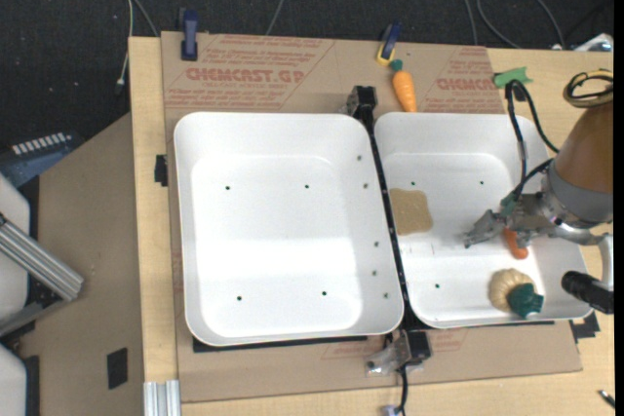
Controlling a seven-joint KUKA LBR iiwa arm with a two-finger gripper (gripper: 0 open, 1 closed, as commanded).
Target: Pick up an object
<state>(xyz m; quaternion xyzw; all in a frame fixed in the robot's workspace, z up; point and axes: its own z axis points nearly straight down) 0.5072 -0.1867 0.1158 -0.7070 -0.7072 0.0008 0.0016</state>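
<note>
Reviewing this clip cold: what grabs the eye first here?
The grey arm reaching in from the right, its gripper low over the right bin by a small orange piece. A tan pad lies at that bin's left side, and a toy carrot rests on the cardboard behind the bins.

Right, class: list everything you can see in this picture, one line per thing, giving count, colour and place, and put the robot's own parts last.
Bins: two, white; left bin, right bin, side by side on the bench.
Flat square piece: one, tan, right bin, near its left wall.
Round object: one, beige, right bin's near corner.
Small object: one, green, touching the round object.
Small object: one, orange-red, under the pincer.
Carrot-shaped toy: one, orange, on the cardboard behind the bins.
Arm: one, grey and orange, from the right.
Pincer: one, grey, over the right bin.
</note>
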